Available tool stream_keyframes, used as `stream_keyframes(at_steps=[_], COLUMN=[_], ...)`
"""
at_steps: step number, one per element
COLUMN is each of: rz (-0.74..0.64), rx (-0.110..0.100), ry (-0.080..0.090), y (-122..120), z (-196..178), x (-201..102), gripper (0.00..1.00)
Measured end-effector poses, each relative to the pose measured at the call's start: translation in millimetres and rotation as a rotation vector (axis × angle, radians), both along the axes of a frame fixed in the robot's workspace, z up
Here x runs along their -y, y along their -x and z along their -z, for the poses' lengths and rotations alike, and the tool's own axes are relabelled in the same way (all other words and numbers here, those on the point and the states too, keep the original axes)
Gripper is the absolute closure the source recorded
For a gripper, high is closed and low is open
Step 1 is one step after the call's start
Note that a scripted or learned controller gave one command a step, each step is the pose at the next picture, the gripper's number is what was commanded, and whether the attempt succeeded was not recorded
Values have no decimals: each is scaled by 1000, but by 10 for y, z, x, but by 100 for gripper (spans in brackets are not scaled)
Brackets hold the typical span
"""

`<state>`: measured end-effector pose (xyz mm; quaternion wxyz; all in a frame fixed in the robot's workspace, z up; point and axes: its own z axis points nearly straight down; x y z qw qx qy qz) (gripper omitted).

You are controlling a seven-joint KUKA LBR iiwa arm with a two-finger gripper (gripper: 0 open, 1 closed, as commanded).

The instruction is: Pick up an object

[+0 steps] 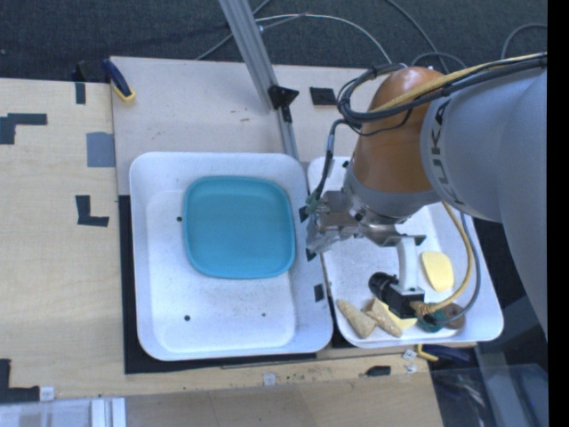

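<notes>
Camera view: two white bins (151, 327), one blue plate (238, 226).

Readable text: one partial marking on the arm.

On the grey casing of the arm (484, 140), just right of the orange band (400, 132), dark letters run vertically; they look like part of "KUKA", cut off and seen at a slant, so only two or three letters can be made out. The bins, the blue plate (238, 227), the tape marks on the counter (53, 203) carry no legible words or numbers.
</notes>
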<state>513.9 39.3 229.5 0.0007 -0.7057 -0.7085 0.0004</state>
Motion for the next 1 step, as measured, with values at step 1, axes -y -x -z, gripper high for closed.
stream_keyframes(at_steps=[1], rz=[-1], rx=[1], ry=[0], y=[-24], z=[-82], x=[-575], gripper=[100])
